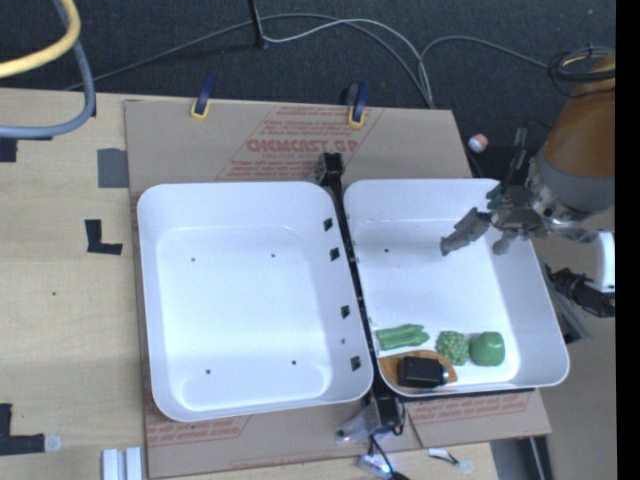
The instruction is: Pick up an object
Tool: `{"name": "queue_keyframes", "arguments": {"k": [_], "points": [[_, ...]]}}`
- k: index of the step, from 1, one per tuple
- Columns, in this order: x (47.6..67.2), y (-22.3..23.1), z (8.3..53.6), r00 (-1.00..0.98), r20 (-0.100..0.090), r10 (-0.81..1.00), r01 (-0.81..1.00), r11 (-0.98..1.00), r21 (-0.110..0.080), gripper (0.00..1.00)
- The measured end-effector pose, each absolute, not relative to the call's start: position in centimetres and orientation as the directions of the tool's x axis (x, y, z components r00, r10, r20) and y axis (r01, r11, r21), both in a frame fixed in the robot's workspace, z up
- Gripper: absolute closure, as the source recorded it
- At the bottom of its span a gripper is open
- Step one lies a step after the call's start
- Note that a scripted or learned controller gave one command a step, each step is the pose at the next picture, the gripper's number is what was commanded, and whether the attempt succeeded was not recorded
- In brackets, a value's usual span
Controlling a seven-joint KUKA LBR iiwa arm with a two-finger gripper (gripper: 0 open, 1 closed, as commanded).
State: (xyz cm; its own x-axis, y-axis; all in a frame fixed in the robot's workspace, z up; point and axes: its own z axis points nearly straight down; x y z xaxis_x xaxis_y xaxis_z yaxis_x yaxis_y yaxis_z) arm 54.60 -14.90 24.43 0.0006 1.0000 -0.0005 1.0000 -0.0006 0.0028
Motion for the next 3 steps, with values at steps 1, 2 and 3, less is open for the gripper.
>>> {"name": "queue_keyframes", "arguments": {"k": [1,2,3], "points": [[62.3,-15.4,22.5,-0.002,0.001,1.000,1.000,0.002,-0.003,0.00],[55.8,-17.0,22.2,0.002,-0.001,1.000,1.000,-0.002,-0.001,0.00],[64.0,-16.7,22.2,-0.002,0.000,1.000,1.000,0.002,0.000,0.00]]}}
